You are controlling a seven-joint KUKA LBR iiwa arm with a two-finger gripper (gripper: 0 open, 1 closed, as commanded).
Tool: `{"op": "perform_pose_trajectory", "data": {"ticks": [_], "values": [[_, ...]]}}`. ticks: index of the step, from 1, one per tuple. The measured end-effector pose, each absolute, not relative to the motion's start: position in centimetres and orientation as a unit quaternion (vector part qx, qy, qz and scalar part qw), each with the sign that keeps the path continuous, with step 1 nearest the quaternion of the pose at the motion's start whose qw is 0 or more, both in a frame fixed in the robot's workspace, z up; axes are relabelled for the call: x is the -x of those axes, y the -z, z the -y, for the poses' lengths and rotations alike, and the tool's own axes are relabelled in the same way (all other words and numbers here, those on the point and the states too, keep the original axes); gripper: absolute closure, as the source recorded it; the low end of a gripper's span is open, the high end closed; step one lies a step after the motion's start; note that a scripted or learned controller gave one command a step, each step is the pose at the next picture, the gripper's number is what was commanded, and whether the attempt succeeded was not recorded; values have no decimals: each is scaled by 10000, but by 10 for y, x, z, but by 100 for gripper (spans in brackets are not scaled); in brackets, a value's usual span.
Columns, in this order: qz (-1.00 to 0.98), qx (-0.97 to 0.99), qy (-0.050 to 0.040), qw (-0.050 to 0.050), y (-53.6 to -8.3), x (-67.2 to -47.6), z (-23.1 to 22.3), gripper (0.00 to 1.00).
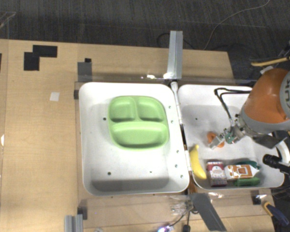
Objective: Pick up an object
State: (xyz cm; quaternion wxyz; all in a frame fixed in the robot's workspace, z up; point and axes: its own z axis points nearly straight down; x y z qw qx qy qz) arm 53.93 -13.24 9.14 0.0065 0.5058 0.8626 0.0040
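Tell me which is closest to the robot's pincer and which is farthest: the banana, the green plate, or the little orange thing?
From the pincer, in the camera view:
1. The little orange thing, right beside it in the right bin.
2. The banana, along that bin's left wall.
3. The green plate, over in the left bin.

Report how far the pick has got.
Done: the arm has reached into the right bin, and its tool sits low beside a small orange item.
In hand: nothing visibly lifted; whether the tool holds the orange item cannot be told.
Left: the lift itself. The banana and two packets lie on the bin floor, and the green tray rests in the left bin.
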Motion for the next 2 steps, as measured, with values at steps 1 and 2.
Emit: {"op": "perform_pose_trajectory", "data": {"ticks": [1,2], "values": [[-9073,-4205,-11,35,-132,-550,148,100],[-8402,-5423,-14,35,-199,-583,131,100]]}}
